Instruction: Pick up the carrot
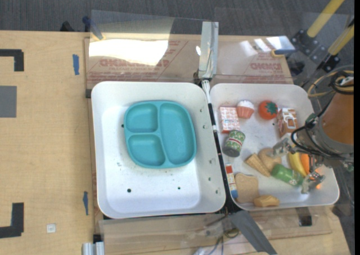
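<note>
Wooden bench point(45, 135) bearing two white bins | carrot point(305, 163) lies at the right bin's point(332, 195) right side, between a yellow piece point(295, 161) and the wall, touching the yellow | gripper point(298, 155) sits just over it, finger state cannot be told | green item point(286, 174) just nearer | teal divided plate point(160, 134) in left bin point(107, 192)

You have a wooden bench point(45, 135) carrying two white bins: left bin point(107, 135) and right bin point(329, 192), touching side by side.
</note>
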Robot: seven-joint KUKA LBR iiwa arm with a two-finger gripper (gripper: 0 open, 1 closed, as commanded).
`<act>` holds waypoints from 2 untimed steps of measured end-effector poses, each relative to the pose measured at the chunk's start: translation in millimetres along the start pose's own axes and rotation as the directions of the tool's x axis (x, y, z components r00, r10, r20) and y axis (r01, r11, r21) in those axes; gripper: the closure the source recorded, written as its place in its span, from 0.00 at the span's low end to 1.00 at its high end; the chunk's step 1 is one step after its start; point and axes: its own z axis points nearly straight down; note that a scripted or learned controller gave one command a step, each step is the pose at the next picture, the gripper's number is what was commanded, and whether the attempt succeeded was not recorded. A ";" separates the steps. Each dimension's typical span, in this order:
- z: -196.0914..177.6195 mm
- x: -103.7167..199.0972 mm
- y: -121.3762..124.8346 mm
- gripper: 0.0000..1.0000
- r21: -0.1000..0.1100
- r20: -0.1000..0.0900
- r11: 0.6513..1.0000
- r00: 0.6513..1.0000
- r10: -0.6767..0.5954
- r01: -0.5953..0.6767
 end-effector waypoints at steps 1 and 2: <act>2.0 5.8 -11.5 0.00 -0.010 0.003 1.000 1.000 0.000 0.000; 1.7 5.2 -10.0 0.00 -0.003 0.004 0.999 0.999 -0.049 0.049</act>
